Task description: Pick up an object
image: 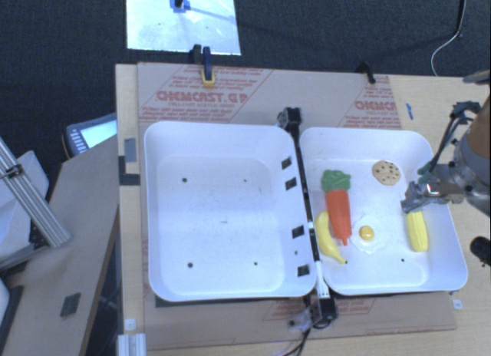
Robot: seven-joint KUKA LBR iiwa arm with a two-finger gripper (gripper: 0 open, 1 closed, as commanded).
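My grey metal two-finger gripper (415, 199): over right white bin (441, 274), finger spread not discernible; yellow plastic corn cob (417, 231): directly below my tip, touching or nearly, long axis running toward bin's near wall

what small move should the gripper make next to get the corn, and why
Probably a short move down and slightly toward the bench's front edge. The gripper sits at the far end of the corn, near the right bin's right side, not over the corn's middle. Centring it first should give a surer grasp.
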